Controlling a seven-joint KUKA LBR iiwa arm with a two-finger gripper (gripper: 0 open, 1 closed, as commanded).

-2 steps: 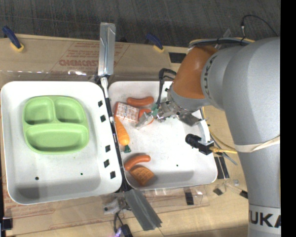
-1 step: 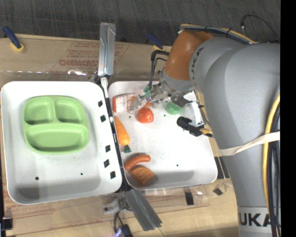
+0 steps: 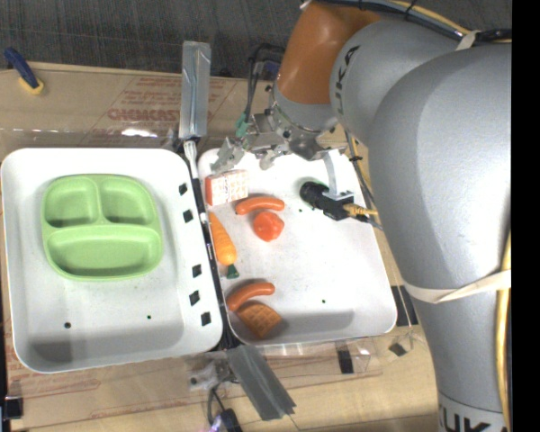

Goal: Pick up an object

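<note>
The grey arm is being held out over the right bin, while the left bin is being occupied by a green divided plate, well apart from the work. The gripper is being kept at the far end of the right bin, with its fingers spread apart and nothing between them.

Just beneath it a small red-and-white carton is lying close to the wall shared with the left bin, and this is being judged the likeliest object for the pick.

For a sound grasp, the descent is probably best being made straight over the carton's middle, with the jaws being set across its narrower span. One finger is then being asked to slip between carton and wall, so little room is being left there. A sausage is lying just beside the carton, with a tomato below it and a carrot along the wall. These are being treated as things to be kept out of the closing jaws.
</note>
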